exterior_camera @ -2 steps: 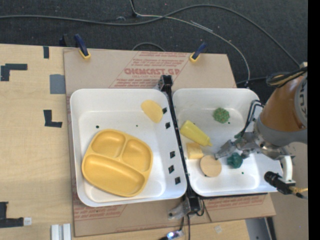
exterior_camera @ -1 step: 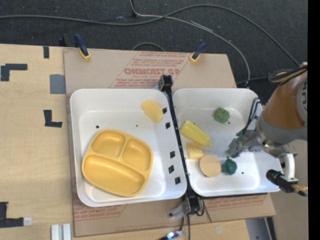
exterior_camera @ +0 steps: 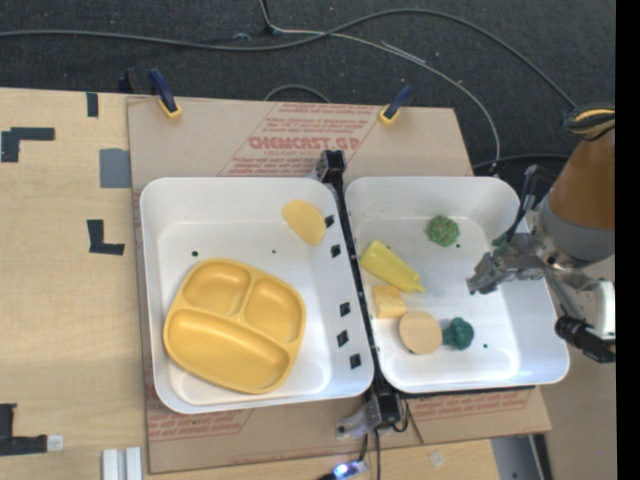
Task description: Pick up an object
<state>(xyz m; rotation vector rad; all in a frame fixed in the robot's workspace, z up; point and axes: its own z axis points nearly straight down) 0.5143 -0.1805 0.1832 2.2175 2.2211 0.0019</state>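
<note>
1. I see the gripper (exterior_camera: 487, 278) over the right bin (exterior_camera: 500, 368), near its right wall; I cannot tell from here whether it is released or clenched, and nothing shows in it.
2. In that right bin, a green ball (exterior_camera: 442, 231) lies toward the far edge, and a darker green ball (exterior_camera: 459, 333) sits near the front edge, touching a tan disc (exterior_camera: 420, 332).
3. A yellow wedge (exterior_camera: 390, 265) and a small yellow block (exterior_camera: 389, 300) lie by the bin's left wall.
4. The left bin (exterior_camera: 170, 208) carries a yellow divided plate (exterior_camera: 234, 324) toward its front-left corner and a yellow lump (exterior_camera: 304, 221) near its far-right corner.
5. Both bins rest on a cardboard sheet (exterior_camera: 290, 138), clamped at its far edge, on a pale wooden bench (exterior_camera: 60, 308).
6. Beyond the bench, cables (exterior_camera: 400, 48) trail across dark carpet (exterior_camera: 100, 18).
</note>
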